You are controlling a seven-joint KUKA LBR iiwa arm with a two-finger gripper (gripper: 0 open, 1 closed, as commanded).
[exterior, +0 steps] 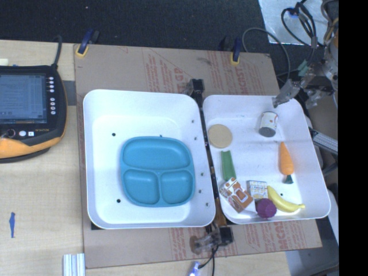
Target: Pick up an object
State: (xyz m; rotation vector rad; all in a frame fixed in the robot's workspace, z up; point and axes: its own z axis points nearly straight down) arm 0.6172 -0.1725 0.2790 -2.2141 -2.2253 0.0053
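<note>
Hovering at the right bin's (310, 125) back right corner, the gripper (283, 96) is seen; its state cannot be told. Just beside it, a can (268, 123) lies inside.

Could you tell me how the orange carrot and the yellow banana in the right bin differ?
The orange carrot is straight and lies lengthwise beside the bin's right wall; the yellow banana is curved and lies slantwise nearer the front corner. The banana looks slightly longer. Both rest loose in the same shallow white bin.
</note>
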